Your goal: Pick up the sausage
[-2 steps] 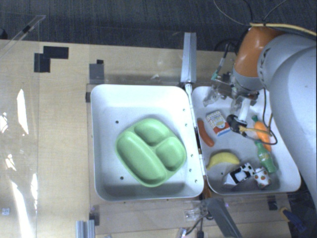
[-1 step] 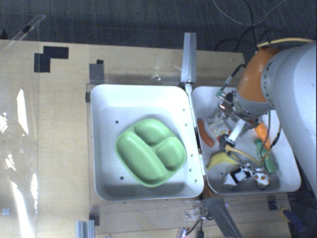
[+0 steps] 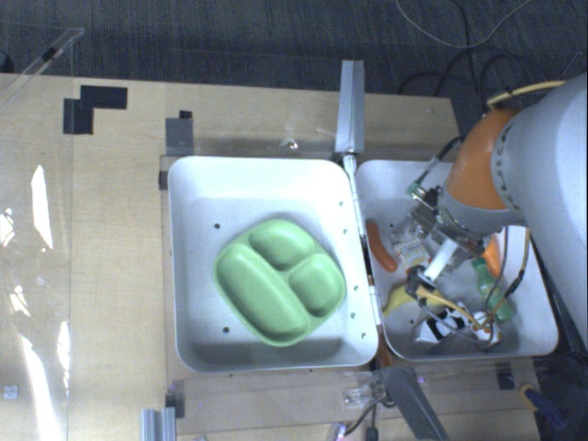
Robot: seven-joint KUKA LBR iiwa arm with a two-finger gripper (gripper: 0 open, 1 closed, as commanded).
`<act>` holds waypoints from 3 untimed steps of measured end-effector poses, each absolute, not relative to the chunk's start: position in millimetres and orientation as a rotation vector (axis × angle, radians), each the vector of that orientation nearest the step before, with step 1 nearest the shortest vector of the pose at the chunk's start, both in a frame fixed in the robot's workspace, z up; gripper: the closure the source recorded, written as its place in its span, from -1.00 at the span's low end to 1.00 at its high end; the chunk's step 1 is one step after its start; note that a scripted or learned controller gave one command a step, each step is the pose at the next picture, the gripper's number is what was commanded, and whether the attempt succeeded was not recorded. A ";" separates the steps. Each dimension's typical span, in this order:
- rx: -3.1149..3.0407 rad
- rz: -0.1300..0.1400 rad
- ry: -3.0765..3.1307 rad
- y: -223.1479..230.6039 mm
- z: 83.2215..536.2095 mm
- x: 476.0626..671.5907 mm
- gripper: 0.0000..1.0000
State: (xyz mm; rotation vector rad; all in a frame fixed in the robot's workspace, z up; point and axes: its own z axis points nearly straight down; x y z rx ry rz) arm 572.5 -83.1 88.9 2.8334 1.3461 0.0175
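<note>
The grey arm [image 3: 542, 154] reaches in across the right edge of the right bin [image 3: 386, 186]. The left bin [image 3: 197, 209] carries a green divided plate [image 3: 280, 278] at its middle. The gripper [image 3: 415, 244] hangs low over the middle of the right bin; I cannot tell whether it is released or clenched. The sausage [image 3: 380, 246] lies along that bin's left edge, just beside the gripper. A yellow piece [image 3: 397, 299] lies nearer the front-left corner.

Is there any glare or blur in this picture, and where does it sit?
In the camera view, white glare streaks lie on the bench at the left; the green plate is sharp, under soft even light; the arm, near the lens, looks soft; the sausage is clear.
</note>
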 end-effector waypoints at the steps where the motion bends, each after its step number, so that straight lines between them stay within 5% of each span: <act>1: 3.011 0.011 0.888 -82.7 87.5 621.7 -1.00; 2: 3.124 0.008 0.329 -78.2 186.0 609.7 -1.00; 3: 3.113 0.018 0.397 -113.6 88.6 551.6 -1.00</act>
